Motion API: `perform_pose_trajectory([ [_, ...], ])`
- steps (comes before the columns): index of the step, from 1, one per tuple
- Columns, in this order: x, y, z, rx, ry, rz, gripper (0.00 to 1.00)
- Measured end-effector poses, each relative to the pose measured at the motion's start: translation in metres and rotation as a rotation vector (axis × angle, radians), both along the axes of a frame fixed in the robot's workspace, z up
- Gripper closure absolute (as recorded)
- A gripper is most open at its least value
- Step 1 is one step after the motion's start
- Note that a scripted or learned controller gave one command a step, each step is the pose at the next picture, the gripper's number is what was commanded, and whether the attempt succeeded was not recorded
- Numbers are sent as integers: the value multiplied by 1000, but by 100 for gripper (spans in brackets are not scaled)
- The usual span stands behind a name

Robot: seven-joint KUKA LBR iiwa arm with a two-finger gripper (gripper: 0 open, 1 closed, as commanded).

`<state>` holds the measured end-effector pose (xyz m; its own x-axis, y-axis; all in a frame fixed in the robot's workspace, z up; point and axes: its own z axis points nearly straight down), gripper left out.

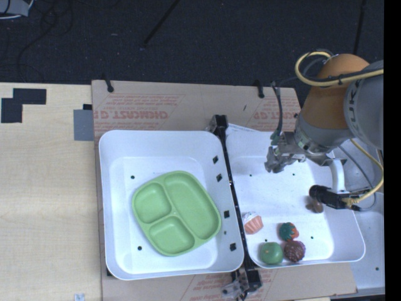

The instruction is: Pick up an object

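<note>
My gripper (273,163) hangs over the far part of the right bin (263,148), pointing down, with nothing seen in it. The small things lie nearer the front of that bin, apart from the gripper: a pink and white cupcake-like piece (252,222) by the divider, a red and green piece (288,231), a round green piece (271,253) and a dark red piece (294,250) beside it. A small brownish piece (315,205) lies toward the bin's right side.
The left bin (119,162) holds a light green divided plate (175,213). A black divider rail (227,187) runs between the bins. The bare white floor of the right bin lies under the gripper.
</note>
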<state>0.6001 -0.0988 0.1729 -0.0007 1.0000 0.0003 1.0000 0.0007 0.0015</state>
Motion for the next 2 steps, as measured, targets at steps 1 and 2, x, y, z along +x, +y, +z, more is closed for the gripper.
perform_pose_trajectory([
  [1, -1, 4, 62, -1, -3, 0, 100],
  [2, -1, 3, 70, 0, 2, 0, 100],
])
